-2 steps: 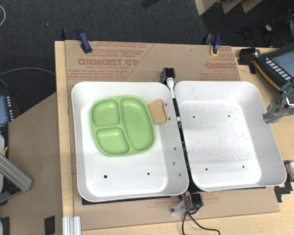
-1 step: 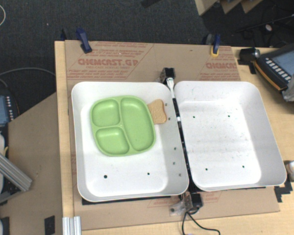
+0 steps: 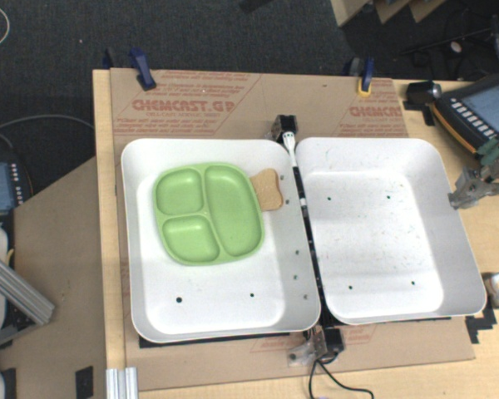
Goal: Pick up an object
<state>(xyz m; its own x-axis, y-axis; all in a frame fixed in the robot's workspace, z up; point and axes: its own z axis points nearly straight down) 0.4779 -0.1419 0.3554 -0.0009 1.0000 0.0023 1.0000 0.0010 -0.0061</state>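
Note:
A green divided plate (image 3: 208, 214) lies flat in the left white bin (image 3: 216, 306), in its upper half. A tan, bread-like slice (image 3: 268, 189) rests against the plate's upper right rim, close to the bin's right wall. My gripper (image 3: 472, 188) is at the far right of the view, just outside the right edge of the right white bin (image 3: 382, 231). It is well away from both objects, and nothing shows in its grasp.
The two bins stand side by side on a brown board (image 3: 200, 102) clamped at its back edge. A dark device with a screen (image 3: 470, 115) lies at the back right, near the gripper. Cables run at the front centre.

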